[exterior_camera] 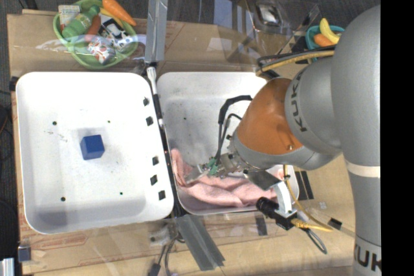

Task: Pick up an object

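The pink cloth (217,189) lies in the right bin (194,84). Our pincer (217,167) is down on it. We cannot tell if it grips. The cloth is not lifted yet, so the pick is left.

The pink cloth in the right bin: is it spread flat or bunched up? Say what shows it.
Bunched up: the pink cloth lies in folds and ridges along the right bin's near wall.
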